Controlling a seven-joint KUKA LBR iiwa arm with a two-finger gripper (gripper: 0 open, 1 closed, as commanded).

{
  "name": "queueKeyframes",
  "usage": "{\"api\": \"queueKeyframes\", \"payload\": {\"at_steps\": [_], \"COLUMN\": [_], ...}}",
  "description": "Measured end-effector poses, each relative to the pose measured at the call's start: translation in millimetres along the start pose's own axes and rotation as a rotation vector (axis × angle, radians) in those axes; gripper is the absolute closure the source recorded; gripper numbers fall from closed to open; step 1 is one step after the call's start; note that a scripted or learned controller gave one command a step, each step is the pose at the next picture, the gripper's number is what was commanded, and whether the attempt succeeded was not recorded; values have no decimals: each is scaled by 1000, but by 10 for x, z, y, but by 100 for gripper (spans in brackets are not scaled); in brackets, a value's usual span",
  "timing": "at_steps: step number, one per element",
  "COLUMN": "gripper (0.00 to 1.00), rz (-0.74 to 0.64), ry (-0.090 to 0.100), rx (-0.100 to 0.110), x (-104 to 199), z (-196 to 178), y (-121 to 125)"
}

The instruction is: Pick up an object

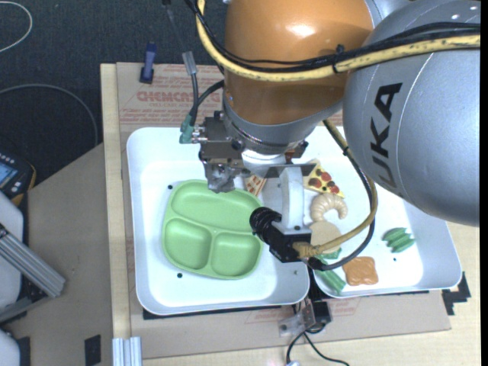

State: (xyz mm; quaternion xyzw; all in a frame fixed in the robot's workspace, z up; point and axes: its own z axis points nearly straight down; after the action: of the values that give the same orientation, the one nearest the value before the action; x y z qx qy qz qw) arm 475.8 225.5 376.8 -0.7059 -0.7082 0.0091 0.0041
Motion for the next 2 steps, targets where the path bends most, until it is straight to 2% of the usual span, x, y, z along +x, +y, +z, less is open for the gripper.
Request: {"api": "queueKeyframes", "payload": {"at_steps": [1, 2], "gripper": [100, 100], "rz": [10, 8], "ry": [-1, 2], "rx": [-3, -9], "x": [-479, -677], "z": [1334, 2289], "y": [231, 840]}}
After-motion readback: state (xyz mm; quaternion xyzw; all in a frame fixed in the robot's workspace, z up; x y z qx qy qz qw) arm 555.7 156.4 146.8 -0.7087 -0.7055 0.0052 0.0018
